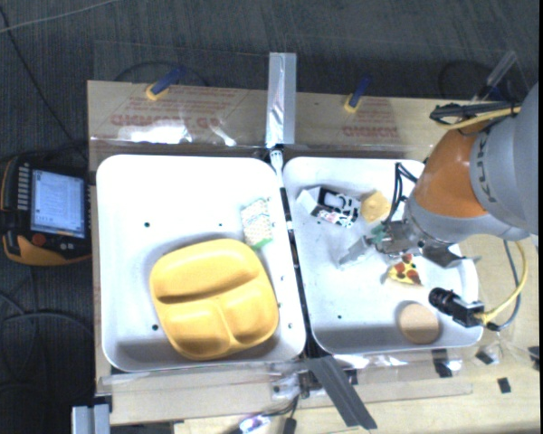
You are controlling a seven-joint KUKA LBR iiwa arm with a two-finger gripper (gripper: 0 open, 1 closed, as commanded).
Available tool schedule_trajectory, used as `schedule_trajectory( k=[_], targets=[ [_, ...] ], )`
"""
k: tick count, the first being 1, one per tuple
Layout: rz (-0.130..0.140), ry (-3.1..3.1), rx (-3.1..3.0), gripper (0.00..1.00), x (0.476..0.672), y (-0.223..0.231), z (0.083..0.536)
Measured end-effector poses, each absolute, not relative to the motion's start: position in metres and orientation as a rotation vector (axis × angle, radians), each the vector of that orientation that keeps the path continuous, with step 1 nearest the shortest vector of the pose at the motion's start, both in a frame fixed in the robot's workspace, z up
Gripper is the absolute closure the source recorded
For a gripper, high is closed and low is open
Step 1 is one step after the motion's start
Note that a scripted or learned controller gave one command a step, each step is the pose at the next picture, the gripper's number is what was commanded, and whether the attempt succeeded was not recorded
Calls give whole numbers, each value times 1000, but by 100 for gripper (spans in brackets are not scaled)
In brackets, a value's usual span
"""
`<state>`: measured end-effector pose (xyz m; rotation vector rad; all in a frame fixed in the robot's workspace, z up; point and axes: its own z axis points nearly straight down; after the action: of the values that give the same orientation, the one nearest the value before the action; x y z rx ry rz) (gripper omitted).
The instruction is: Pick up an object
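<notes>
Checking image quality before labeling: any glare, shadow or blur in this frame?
Camera view: even, soft lighting; the left bin and right bin read near blown-out white; glare on the clear plastic sheet behind them; soft shadow under the yellow tray; gripper area slightly blurred, small items hard to resolve.

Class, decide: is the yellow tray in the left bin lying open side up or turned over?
Turned over. The yellow tray shows bulging, domed compartments, not hollows, in the left bin.
</notes>
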<state>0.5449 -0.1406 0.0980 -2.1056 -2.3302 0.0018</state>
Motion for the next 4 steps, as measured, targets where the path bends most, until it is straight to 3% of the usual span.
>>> schedule_trajectory(
  k=[1,2,3,4],
  targets=[
    [3,-2549,-1842,0,628,-220,155],
    [5,-2668,-1662,0,587,-223,124],
    [-1,-2562,-1815,0,560,-183,151],
    [-7,-2523,-1900,0,541,-173,95]
  ],
)
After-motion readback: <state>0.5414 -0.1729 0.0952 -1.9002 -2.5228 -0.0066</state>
